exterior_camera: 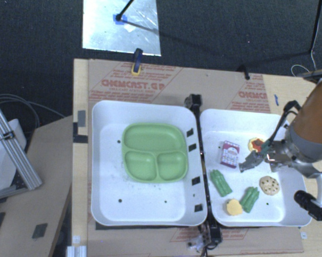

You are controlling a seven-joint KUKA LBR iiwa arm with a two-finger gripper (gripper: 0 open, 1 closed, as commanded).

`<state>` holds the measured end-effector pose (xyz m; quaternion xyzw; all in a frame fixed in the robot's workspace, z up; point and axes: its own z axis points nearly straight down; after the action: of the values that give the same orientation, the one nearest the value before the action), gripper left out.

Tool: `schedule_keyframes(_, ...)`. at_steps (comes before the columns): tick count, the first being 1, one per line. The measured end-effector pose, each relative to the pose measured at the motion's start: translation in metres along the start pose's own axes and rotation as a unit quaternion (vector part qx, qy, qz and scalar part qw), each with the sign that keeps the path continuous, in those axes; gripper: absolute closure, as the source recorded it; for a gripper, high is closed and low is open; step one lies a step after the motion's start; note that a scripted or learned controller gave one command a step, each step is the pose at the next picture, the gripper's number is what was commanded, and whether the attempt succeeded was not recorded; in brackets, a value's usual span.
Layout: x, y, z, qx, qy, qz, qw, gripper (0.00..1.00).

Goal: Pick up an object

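Two white bins sit side by side on the desk (pixel 78 201). The left bin (pixel 104 149) holds a green tray (pixel 153 151) with three compartments. The right bin (pixel 241 123) holds the loose things: a small pink box (pixel 229 154) near its middle, a yellow-and-red piece (pixel 255 143) just right of the box, a cookie (pixel 269 185) toward the right, two green pieces (pixel 220 183) and (pixel 249 198) nearer the front, and a yellow round piece (pixel 234 207) touching the second green one. The arm (pixel 315 127) reaches in from the right, and its hand (pixel 251 162) hangs over the right bin, between the pink box and the cookie, just near of the yellow-and-red piece. Whether the hand is apart or together cannot be told from this view; nothing can be seen between its tips.
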<state>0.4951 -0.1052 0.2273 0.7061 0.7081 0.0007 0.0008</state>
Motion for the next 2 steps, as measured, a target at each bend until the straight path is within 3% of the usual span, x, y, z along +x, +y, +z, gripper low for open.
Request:
schedule_keyframes(1,-0.046,0.025,0.147,0.002,-0.001,0.002,1.0,0.0)
schedule_keyframes(2,-0.035,0.045,0.143,0.0,0.0,-0.001,1.0,0.0)
